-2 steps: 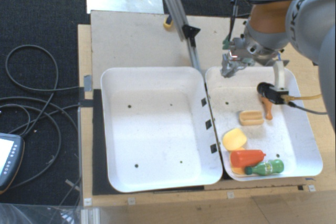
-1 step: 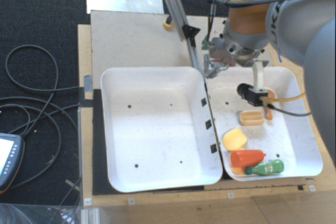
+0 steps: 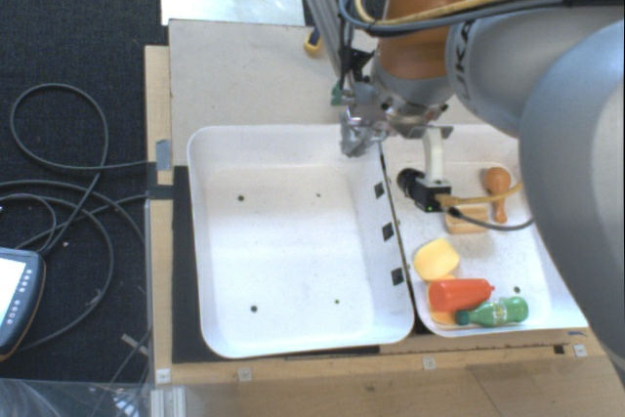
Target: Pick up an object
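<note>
1. The candidates all lie in the right bin (image 3: 518, 259), clustered toward its near end; the left bin (image 3: 293, 249) holds none of them.
2. The yellow piece (image 3: 437, 259) is rounded and looks like light toy food, probably smooth plastic. It sits apart from the bin wall, so you can take it across its narrow width.
3. The red piece (image 3: 459, 292) is long and tapered and touches the green bottle (image 3: 496, 312), which lies on its side. Judge both as light, stiff and slippery. Round bodies will roll, so grip across the middle of the body, not at the neck or tip.
4. The wooden spoon (image 3: 497, 181) and the tan block (image 3: 465, 216) lie farther back, partly under robot hardware. They look rigid and less slick. The block's flat sides would suit a pinch best, but access looks cramped.
5. Nothing here looks fragile or heavy. The risk is squirting out, not crushing.
6. The arm (image 3: 547, 44) reaches in from the right, with the orange band (image 3: 430, 5) above the wrist and the wrist pointing down.
7. The gripper (image 3: 355, 140) hangs at the far rim of the left bin, just beside the divider and well apart from every candidate.
8. You cannot tell whether the gripper is spread or pressed together; its tip is too small and blurred.
</note>
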Robot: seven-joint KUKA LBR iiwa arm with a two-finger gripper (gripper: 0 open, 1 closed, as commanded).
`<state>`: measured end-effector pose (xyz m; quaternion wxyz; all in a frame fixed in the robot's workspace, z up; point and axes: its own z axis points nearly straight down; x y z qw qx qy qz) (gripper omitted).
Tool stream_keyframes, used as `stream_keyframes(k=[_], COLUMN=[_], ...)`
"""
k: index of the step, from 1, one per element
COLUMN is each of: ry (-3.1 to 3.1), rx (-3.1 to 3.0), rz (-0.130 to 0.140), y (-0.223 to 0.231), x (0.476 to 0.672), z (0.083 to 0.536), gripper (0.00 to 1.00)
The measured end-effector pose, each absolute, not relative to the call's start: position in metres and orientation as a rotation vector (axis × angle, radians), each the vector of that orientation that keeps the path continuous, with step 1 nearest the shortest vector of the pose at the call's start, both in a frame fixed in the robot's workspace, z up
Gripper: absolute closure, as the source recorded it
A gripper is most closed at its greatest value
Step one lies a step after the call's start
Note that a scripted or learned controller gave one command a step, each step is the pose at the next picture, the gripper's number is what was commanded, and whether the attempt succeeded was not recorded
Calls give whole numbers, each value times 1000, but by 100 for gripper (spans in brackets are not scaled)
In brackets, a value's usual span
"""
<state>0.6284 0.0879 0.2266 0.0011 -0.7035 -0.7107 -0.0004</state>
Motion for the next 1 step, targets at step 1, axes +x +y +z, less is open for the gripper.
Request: stream_keyframes(k=[1], ry=[-2225], rx=[-2218], rz=[-2], y=[84], x=[629], z=[227], gripper=[0])
